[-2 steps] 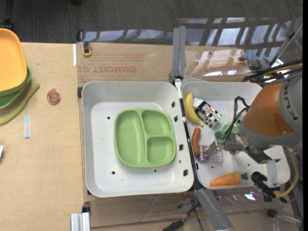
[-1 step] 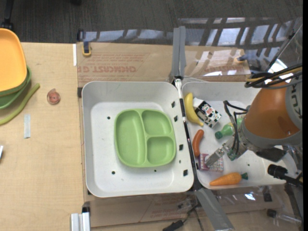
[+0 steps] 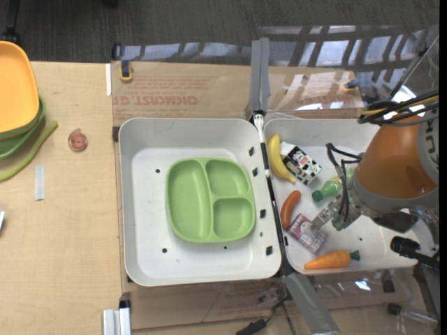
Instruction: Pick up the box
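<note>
A grey KUKA arm with an orange band (image 3: 398,162) reaches in from the right over the right-hand white bin (image 3: 370,257); its gripper (image 3: 334,213) hangs low in the middle of that bin, and whether it is apart or together cannot be told from this slant, as the tool is small and blurred against the clutter. The box (image 3: 308,232), a small pinkish carton lying flat and skewed on the bin floor, sits just beside and to the lower left of the gripper; nothing can be seen clamped in the tool. Around the box lie a red chili (image 3: 289,208) to its upper left, an orange carrot (image 3: 330,259) just below it, a yellow banana (image 3: 279,160) along the bin's left wall, a black-and-white patterned pack (image 3: 302,165) beside the banana, and a green bottle (image 3: 327,190) close under the arm. The left-hand white bin (image 3: 140,208) holds a green divided tray (image 3: 209,199); on the wooden bench (image 3: 63,257) to the far left rests an orange and green stack of dishes (image 3: 15,96), near a small pink object (image 3: 77,141).
</note>
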`<state>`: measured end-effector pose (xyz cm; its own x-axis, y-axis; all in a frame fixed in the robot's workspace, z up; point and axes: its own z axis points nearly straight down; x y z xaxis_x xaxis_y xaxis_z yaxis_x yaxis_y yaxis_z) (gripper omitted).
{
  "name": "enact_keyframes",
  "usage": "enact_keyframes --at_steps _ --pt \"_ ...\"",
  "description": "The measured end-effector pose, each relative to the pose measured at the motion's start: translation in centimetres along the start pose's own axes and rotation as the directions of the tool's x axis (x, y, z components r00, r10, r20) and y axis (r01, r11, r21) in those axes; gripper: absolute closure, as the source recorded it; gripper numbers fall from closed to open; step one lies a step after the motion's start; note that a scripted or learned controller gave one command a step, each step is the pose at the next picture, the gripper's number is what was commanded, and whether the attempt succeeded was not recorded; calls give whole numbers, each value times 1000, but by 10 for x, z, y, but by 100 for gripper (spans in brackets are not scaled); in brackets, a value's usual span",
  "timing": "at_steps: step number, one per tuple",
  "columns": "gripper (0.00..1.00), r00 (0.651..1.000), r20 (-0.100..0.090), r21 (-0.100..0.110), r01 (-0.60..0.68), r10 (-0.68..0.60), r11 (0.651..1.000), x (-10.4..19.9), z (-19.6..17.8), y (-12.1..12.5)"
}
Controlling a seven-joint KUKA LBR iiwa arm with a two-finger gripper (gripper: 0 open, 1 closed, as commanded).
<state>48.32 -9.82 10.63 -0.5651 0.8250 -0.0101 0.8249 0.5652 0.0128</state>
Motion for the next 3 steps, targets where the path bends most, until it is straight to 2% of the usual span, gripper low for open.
enact_keyframes --at_steps 1,2,3 --pt "100 905 0 10 -426 426 905 -6 13 -9" --pt "100 876 -1 14 -482 482 876 4 14 -3" --pt "0 876 -1 15 -482 482 876 5 15 -4"
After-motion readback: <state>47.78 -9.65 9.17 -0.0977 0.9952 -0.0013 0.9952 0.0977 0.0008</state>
